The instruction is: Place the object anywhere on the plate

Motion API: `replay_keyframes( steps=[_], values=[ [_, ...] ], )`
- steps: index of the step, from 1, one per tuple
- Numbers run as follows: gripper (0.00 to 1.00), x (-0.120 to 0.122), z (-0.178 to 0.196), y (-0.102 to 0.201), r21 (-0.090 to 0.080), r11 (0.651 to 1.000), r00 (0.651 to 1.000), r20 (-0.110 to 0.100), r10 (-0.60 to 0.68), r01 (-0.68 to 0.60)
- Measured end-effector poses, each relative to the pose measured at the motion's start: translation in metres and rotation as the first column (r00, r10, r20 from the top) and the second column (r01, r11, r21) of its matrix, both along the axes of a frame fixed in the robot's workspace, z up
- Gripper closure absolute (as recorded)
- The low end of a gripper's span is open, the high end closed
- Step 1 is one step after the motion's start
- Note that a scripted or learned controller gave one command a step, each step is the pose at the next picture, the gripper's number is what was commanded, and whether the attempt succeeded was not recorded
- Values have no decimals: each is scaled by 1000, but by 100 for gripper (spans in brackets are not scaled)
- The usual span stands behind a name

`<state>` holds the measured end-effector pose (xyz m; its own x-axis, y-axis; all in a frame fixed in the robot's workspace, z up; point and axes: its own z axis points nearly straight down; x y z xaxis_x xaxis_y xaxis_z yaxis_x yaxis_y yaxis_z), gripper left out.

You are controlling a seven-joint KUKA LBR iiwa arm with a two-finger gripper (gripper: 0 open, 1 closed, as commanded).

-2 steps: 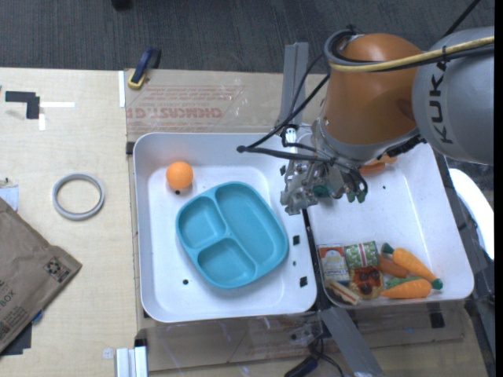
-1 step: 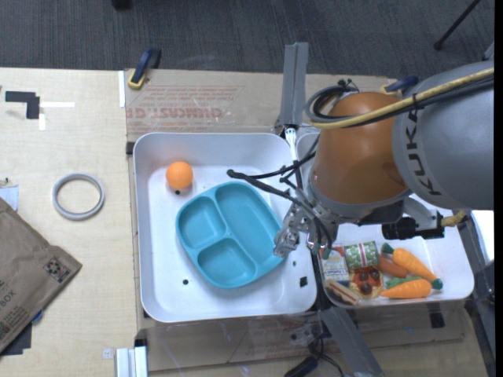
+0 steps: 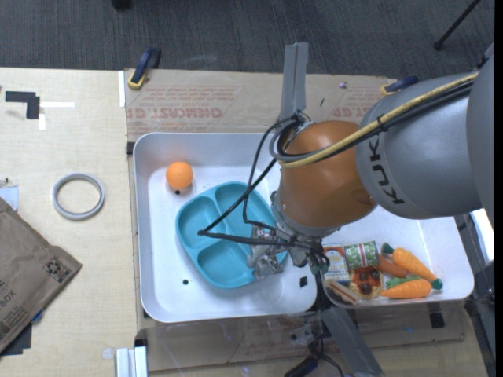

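Observation:
A blue divided plate [image 3: 208, 238] lies in the left white bin [image 3: 144, 234]. An orange ball [image 3: 179, 176] rests on the bin floor just beyond the plate's upper left rim, apart from it. My gripper [image 3: 267, 262] hangs low over the plate's right edge, under the arm's orange band [image 3: 322, 175]. The wrist and its black cables hide most of it. I see nothing clearly held in it.
The right bin holds two toy carrots [image 3: 409, 267] and a printed food packet [image 3: 357, 259]. Outside the bins, a tape ring [image 3: 78, 195] and a brown cardboard box [image 3: 27, 277] lie on the bench at left. A blue clamp [image 3: 145, 64] sits at the back.

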<state>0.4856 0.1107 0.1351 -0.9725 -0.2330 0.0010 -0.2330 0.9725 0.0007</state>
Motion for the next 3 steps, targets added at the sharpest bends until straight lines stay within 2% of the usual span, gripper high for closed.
replay_keyframes(
  steps=[1, 3],
  values=[
    [100, 43, -9, -8, 1, 997, 997, 3, -74, 74],
    [100, 45, 9, -8, 5, 997, 997, 8, -81, 81]
  ],
)
